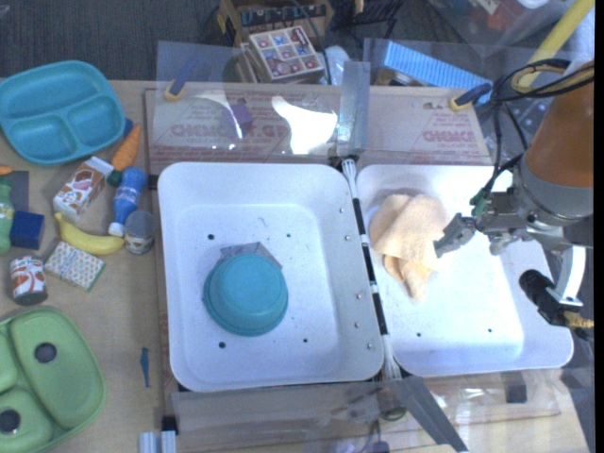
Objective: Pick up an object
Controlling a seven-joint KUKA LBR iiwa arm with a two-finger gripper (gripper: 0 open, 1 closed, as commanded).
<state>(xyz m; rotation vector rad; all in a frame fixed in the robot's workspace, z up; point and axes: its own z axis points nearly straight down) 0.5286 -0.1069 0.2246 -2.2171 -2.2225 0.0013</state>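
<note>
Where tool (451, 237) touches it, grip state unclear: crumpled pale-yellow cloth (408, 237), R bin (491, 333).

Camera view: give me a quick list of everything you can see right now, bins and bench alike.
bins: 2, white, side by side on the bench
bowl: 1, teal, upside down in left bin
cloth: 1, pale yellow, crumpled in right bin
divided tray: 1, blue, far left of bench
banana: 1, yellow, left of bins
green tray: 1, near left corner
carrot: 1, orange, beside blue tray
gripper: 1, dark, by the cloth's right edge
</note>
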